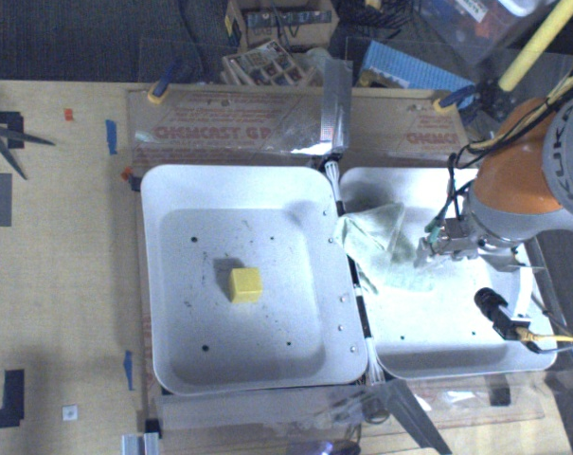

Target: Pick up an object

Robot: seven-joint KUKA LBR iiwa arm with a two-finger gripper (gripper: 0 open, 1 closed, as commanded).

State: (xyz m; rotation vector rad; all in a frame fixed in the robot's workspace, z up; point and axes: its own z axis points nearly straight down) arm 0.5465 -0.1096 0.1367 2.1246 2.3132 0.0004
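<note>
Yellow block point(246, 284) left bin point(172, 207), claw point(436, 246) right bin point(456, 325)

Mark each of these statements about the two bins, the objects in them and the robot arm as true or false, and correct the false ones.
1. A yellow block lies in the left bin. True.
2. A pale cloth lies in the right bin, near the divide between the bins. True.
3. The gripper hangs over the left bin. False: it is over the right bin, beside the cloth.
4. The yellow block touches the cloth. False: they are apart, in separate bins.
5. The arm carries a blue band above the wrist. False: the band is orange.
</note>
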